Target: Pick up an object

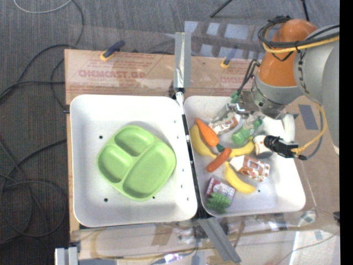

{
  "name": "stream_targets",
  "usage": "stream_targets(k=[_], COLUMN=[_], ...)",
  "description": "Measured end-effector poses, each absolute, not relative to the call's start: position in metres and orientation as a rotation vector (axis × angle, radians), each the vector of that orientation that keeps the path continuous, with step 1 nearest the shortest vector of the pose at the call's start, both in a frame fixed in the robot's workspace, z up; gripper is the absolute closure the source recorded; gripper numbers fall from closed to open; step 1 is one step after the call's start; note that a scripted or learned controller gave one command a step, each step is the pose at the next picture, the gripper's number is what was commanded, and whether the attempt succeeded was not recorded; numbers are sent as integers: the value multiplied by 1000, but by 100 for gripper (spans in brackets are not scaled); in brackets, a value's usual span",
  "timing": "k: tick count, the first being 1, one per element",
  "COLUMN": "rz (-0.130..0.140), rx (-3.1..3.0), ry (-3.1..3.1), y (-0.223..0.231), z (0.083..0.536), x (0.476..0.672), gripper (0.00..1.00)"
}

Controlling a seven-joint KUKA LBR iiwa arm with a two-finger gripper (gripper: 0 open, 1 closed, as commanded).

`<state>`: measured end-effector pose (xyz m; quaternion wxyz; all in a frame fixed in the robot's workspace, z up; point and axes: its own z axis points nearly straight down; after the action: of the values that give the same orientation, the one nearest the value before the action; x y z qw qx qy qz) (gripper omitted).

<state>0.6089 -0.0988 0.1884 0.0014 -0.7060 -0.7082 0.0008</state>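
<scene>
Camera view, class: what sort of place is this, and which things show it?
Probably a robotics lab test bench: a grey arm with an orange band reaches over two shallow white bins, one bearing toy food such as a yellow plastic banana, with loose cables on carpet.

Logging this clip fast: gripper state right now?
Gripper: cannot be told; it hangs over the right bin's far end, above the pile of toy food.
</scene>
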Motion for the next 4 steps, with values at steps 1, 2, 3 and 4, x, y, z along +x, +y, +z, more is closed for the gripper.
stream_targets(k=[1,2,3,4], rz=[4,-27,-40,-41], rx=[-2343,-2220,-2267,-2169], ry=[-2092,-2262,-2222,-2329], y=[-107,-102,-132,-146], z=[192,121,110,110], x=[663,647,671,663], gripper=[0,0,0,0])
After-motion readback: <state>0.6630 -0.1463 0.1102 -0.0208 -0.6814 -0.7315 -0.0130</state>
